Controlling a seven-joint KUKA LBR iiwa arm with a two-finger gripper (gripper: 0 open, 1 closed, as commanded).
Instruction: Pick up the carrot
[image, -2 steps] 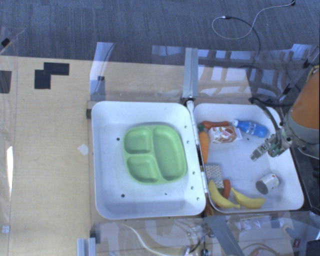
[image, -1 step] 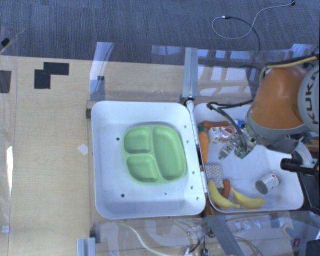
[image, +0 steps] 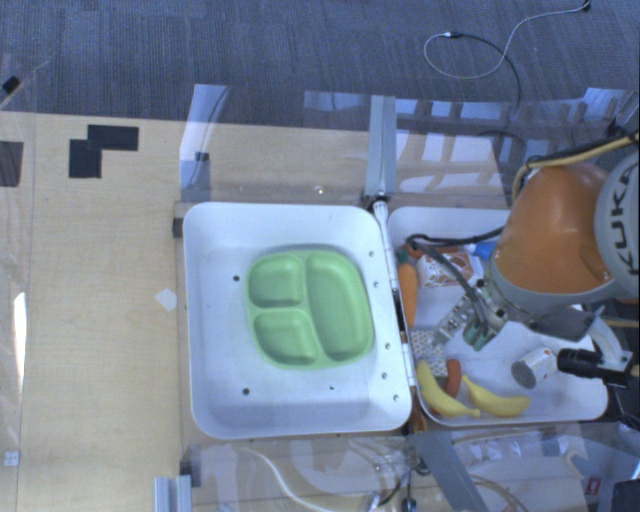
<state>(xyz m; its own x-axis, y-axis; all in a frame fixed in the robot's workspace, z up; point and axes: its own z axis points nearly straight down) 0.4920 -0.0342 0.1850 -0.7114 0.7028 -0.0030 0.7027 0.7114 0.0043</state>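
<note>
1. You see the carrot (image: 408, 293) lying lengthwise against the left wall of the right bin (image: 590, 402), close to the divider between the two bins; its lower end runs into shadow there and you cannot make out where it stops.
2. Your tool (image: 468, 325) sits near the middle of the right bin, at about 3 o'clock from the carrot and apart from it. Its tips blur into the dark metal around them, so you cannot tell how wide it stands or whether anything is in it.
3. The arm's orange band (image: 552, 235) and grey body cover the bin's upper right part; whatever lies below them is hidden from you.
4. At 6 o'clock from the tool you find two bananas (image: 470, 398) along the bin's lower wall, with a small red item (image: 453, 374) between them, too small to name.
5. A packet (image: 445, 266) shows partly at 12 o'clock from the tool, cut off by the arm.
6. The left bin (image: 215, 300) holds a green divided tray (image: 307, 308) at its centre, all three compartments in plain sight.
</note>
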